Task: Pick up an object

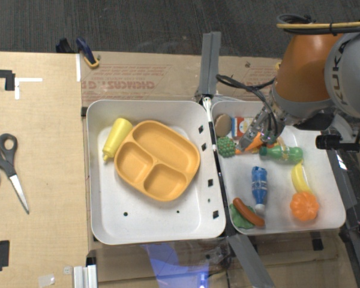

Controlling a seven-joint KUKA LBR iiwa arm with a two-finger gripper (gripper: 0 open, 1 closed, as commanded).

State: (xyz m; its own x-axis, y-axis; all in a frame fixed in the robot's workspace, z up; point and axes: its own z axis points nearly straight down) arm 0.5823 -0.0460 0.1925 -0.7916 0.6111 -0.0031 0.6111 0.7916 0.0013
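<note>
Several small toys lie in the right bin (pixel 330 221); my claw (pixel 256 138) hangs over its 11 o'clock region. Whether my claw is open or closed, and whether it has hold of anything, I cannot tell: the tip merges with an orange item, possibly a carrot (pixel 253 143), directly beneath it.

Handling judgement: the carrot looks like moulded plastic, so I expect it to be light, stiff and somewhat slippery. It is slender, so I would take hold across its midsection, closing on the narrow width.

Position relative to my claw: the carrot sits at or immediately under the tip, touching or nearly so. A green knobbly toy (pixel 227 146) lies just beside it at 9 o'clock; a green bottle-shaped toy (pixel 283 153) lies at 4 o'clock, close by. The blue bottle (pixel 260 186) is at 6 o'clock, apart. The orange fruit (pixel 304 205) and banana (pixel 299 177) lie toward 4 o'clock, well apart.

The left bin (pixel 102 221) carries a yellow divided plate (pixel 158 159).
</note>
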